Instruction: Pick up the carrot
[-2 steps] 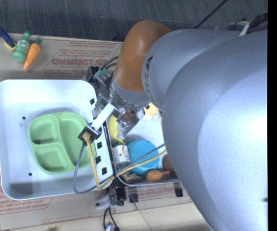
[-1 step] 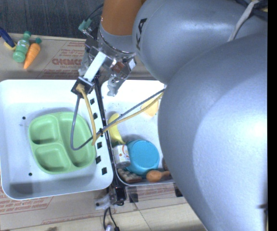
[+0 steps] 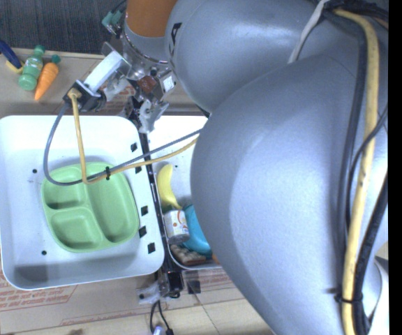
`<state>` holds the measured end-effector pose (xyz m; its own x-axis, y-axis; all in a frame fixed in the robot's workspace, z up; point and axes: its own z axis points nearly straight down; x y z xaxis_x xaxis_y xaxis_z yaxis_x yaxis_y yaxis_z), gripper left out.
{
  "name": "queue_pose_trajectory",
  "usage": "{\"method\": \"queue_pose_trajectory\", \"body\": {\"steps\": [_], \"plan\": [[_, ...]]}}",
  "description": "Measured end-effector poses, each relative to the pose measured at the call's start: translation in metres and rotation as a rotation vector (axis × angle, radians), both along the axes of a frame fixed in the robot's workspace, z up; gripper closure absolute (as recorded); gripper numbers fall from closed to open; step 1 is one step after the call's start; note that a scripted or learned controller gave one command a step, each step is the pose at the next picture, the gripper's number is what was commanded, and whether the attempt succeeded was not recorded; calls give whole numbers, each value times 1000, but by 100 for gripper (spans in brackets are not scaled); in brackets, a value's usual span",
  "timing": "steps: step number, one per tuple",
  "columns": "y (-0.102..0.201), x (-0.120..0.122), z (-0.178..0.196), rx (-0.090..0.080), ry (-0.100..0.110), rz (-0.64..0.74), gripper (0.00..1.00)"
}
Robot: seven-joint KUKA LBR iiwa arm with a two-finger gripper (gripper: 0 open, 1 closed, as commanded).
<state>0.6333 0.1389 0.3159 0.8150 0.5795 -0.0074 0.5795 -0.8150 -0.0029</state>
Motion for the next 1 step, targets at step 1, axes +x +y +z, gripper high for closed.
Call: {"method": "queue_pose_trajectory", "body": {"steps": [1], "plan": [[11, -42, -140, -7, 14, -138, 0]]}}
